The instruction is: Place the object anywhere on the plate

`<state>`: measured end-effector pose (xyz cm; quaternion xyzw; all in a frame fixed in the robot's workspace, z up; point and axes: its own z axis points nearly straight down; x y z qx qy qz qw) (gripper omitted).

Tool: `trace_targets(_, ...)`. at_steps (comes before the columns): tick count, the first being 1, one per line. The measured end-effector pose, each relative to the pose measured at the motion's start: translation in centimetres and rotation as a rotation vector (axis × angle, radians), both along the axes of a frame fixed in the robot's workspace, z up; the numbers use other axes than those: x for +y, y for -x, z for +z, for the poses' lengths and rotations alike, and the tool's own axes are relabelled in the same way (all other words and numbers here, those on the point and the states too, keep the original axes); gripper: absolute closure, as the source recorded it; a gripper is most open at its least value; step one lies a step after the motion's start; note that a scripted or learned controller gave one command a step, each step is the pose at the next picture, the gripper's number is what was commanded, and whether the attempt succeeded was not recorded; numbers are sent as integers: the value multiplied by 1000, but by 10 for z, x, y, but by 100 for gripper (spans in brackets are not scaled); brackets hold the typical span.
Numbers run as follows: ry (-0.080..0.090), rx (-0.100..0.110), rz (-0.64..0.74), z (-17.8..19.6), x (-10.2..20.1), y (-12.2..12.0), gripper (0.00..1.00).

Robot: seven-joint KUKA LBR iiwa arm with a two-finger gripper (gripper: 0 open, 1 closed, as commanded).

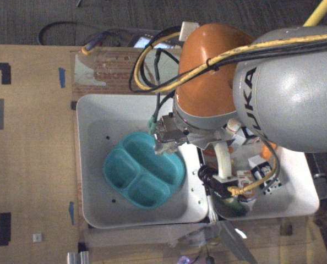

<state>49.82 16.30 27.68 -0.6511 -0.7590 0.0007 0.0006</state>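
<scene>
1. You're looking down on the grey arm [284, 87] reaching in from 3 o'clock, its orange band [207, 65] bulking over the seam between the two bins.
2. The gripper [164, 142] hangs over the left bin [92, 120], right above the 1 o'clock rim of the teal divided plate [177, 169].
3. Clamped or released? You cannot tell; the wrist hides that, and nothing can be made out in its grasp.
4. The plate lies flat at about 5 o'clock in the left bin, and its visible compartments are bare.
5. Now the right bin [301, 197]: the loose objects sit there, bunched toward its 9 o'clock side and partly under the arm.
6. You can pick out an orange piece [266, 153], a white die with black dots [271, 186] and a dark green lump [236, 205] at 7 o'clock.
7. Which of these is the one to place, you cannot tell; all lie well apart from the plate.
</scene>
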Motion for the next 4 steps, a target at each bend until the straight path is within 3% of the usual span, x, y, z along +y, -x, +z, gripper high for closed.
trace_targets(1, 0, 1, 96, -54, 40, 8, 100)
trace_targets(2, 0, -2, 70, 47, 1, 19, 100)
trace_targets(3, -1, -1, 224, -59, -92, 19, 100)
trace_targets(4, -1, -3, 343, -60, -31, 18, 100)
